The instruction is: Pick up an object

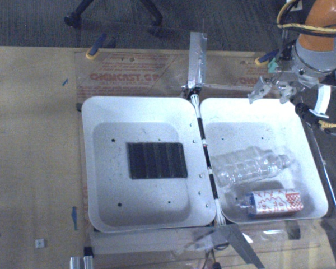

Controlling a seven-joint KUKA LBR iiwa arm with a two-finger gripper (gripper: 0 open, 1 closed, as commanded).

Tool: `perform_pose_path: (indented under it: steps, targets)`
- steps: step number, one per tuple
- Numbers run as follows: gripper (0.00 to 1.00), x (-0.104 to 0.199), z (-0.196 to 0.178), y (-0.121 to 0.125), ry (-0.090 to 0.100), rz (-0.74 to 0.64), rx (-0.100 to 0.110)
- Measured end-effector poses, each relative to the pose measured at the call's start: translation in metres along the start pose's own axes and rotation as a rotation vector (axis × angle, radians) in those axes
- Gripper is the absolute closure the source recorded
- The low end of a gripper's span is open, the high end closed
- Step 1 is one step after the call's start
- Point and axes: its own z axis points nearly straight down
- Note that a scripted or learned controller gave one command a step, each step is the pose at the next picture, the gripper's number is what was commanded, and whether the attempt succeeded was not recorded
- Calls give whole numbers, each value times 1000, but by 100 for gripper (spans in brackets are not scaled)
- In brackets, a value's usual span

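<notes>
Gripper (271, 89) parked above the far rim of the right bin (309, 144), toward its right corner. Two fingers hang down, spread apart, nothing between them.

Two candidates in that bin, both lying flat in the near half. Clear bottle (251, 167): long axis runs roughly left to right, slightly tilted, cap end toward the right wall. Red-and-white tube (271, 202): just nearer the camera than the bottle, close beside it, roughly parallel, dark cap pointing left.

Left bin (101, 150) holds a dark ribbed pad (157, 160), well apart from the gripper.

We judge the bottle the nearer target: it lies toward the camera and slightly left of the gripper. Fingers would need to close across its short width.
</notes>
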Motion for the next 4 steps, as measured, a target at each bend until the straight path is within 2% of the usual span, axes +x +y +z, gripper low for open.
perform_pose_path:
  steps: [1, 2, 3, 4]
  targets:
    - [0, 4, 36, -68, 3, -161, 3]
    - [0, -26, 127, -121, 2, -246, 2]
    - [0, -52, 134, -94, 1, -89, -3]
    - [0, 18, 134, -33, 1, -217, -4]
